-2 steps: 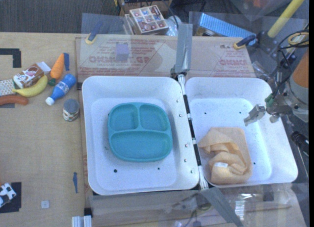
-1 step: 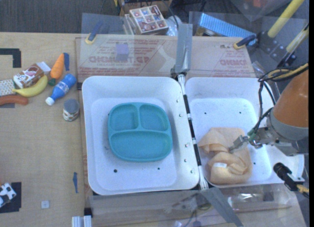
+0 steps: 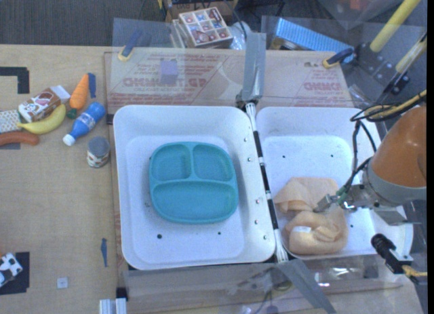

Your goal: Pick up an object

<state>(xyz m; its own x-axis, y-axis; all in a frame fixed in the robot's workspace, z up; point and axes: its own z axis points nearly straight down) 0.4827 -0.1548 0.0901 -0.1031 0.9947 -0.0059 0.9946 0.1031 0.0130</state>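
A crumpled beige cloth-like object [image 3: 306, 193] lies in the right white bin [image 3: 305, 140], with a rounder beige lump [image 3: 313, 231] just in front of it. My gripper [image 3: 331, 202] is low over the right bin, its tip touching or just above the spot where the two beige pieces meet. The grey arm with its orange band [image 3: 405, 150] comes in from the right. A teal divided plate [image 3: 193, 182] rests flat in the left white bin [image 3: 129, 143].
Left of the bins the bench holds a banana [image 3: 42, 124], a small blue bottle [image 3: 85, 123], a can [image 3: 98, 151] and a carrot [image 3: 81, 91]. Clear plastic sheets and boxes [image 3: 202, 26] stand behind the bins. A cable [image 3: 357, 146] hangs over the right bin.
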